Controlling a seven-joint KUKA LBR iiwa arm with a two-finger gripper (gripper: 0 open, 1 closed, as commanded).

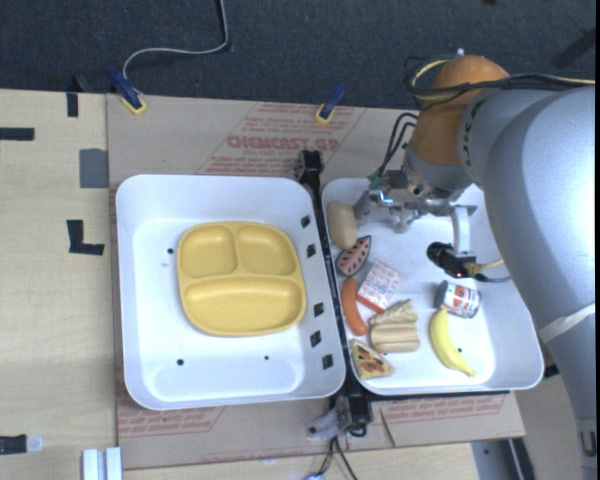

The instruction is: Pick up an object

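The gripper (392, 208) hangs low over the far left part of the right bin (510, 363), under the orange-banded wrist. Just left of it lies a beige potato-like piece (342, 225), close to the gripper; I cannot tell if they touch. Below that sit a dark red fruit slice (354, 257), a white and red packet (379, 283), an orange carrot-like stick (351, 306), a bread roll (394, 328) and a pizza slice (369, 359). A small can (460, 298) and a banana (450, 343) lie toward the right.
The left bin (145, 298) holds a yellow divided plate (242, 278). Black clips run along the wall between the two bins (320, 268). The grey arm covers the right bin's far right corner.
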